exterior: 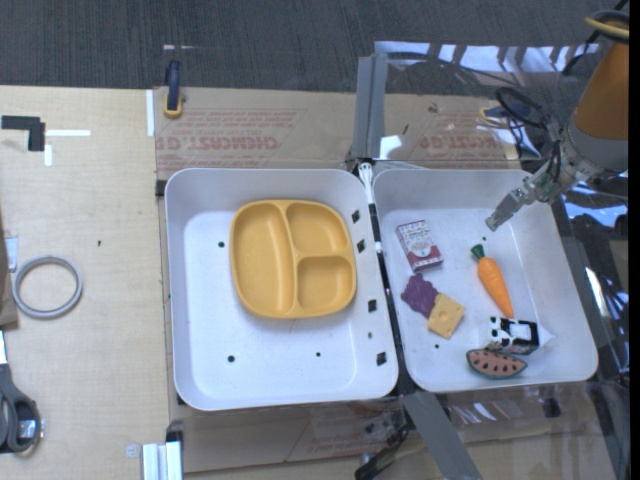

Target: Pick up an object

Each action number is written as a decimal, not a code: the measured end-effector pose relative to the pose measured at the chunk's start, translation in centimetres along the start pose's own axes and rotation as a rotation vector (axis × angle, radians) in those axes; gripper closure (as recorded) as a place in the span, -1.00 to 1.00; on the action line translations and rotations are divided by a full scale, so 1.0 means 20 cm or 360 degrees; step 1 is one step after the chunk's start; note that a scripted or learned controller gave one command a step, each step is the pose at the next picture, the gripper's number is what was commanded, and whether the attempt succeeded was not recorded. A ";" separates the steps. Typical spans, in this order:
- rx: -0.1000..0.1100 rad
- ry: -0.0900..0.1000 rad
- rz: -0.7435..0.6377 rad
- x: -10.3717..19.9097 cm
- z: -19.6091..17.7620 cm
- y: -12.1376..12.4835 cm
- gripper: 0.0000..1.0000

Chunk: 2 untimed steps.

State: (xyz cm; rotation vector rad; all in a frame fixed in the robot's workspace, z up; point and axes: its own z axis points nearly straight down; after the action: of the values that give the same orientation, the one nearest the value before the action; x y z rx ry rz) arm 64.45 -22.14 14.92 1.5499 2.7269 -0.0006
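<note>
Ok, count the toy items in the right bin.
6: carton at upper left, carrot right, grapes, cheese centre, cow, watermelon slice at the bottom.

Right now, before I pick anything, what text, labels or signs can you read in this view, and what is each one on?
Red print on the cardboard sheet behind the left bin: appears upside down or mirrored, too blurred to read.
Red print on the cardboard sheet behind the right bin: same lettering, also unreadable.
Small red and white carton in the right bin: printed front, too small to read.
Nothing else carries legible writing.
</note>
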 end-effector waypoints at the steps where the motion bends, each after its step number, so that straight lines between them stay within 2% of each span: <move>1: -0.0026 -0.0024 -0.0337 0.14 0.22 -0.24 -1.00; 2: 0.0004 0.0006 0.0167 0.29 0.16 -0.34 -1.00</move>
State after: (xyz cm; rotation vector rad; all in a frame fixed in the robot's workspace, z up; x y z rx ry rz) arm 55.66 -20.63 11.74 1.6930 2.6460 -0.0006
